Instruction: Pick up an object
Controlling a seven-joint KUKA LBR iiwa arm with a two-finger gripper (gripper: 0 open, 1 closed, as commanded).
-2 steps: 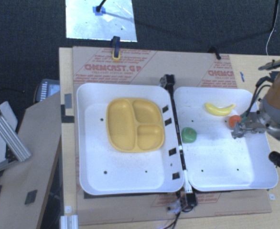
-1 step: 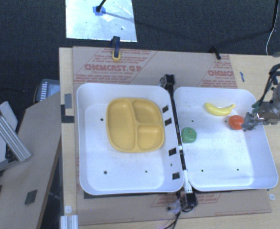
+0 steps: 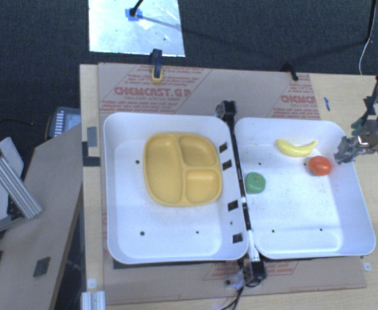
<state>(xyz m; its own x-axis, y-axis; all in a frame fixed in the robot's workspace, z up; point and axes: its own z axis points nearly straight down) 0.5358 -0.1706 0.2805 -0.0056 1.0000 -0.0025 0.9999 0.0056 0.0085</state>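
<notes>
Claw at the right bin's rim, nothing lifted yet.

Nearest the camera, the lower halves of both white bins lie bare; the left bin (image 3: 121, 237) holds a yellow divided tray (image 3: 181, 168) at centre frame. Further up in the right bin (image 3: 318, 237), a green ball (image 3: 255, 183) sits near the divider, a red tomato-like object (image 3: 319, 165) lies just beside the claw (image 3: 345, 150) at right of frame, and a banana (image 3: 297, 148) rests above-left of it. I cannot tell whether the claw's fingers are apart or together. This looks like the approach step; next, the claw likely needs to centre over the red object and descend.
</notes>
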